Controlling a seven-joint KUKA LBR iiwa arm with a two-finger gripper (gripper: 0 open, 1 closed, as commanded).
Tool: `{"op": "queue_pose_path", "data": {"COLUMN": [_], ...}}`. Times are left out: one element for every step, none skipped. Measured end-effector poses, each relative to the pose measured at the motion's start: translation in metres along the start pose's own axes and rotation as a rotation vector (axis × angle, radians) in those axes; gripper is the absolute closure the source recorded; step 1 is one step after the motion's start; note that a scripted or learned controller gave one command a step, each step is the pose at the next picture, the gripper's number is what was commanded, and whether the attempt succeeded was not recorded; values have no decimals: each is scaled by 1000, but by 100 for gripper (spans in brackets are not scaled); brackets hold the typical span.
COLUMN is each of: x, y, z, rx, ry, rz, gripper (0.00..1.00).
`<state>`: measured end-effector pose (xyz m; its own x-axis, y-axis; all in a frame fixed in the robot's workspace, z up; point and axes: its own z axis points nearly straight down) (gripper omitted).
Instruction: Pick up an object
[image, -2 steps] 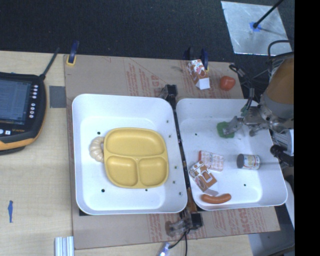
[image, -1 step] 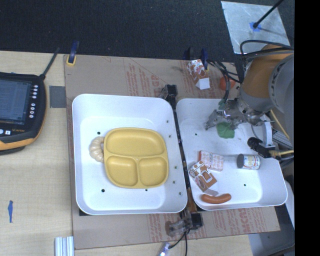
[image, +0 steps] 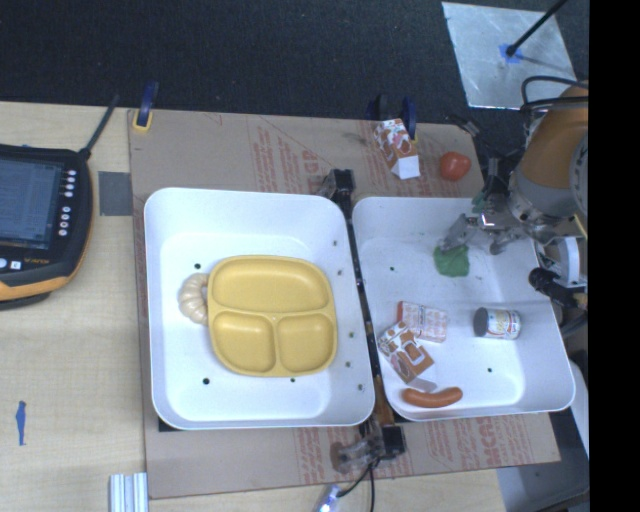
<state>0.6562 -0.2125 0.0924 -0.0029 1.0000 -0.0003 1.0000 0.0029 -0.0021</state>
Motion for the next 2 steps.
{"op": "queue_pose_path", "data": {"x": [70,20], "y": [-4,0], "z": [0,0], "rx": [2,0], "ry": [0,-1], "rz": [-4,0], "gripper": [0,0]}}
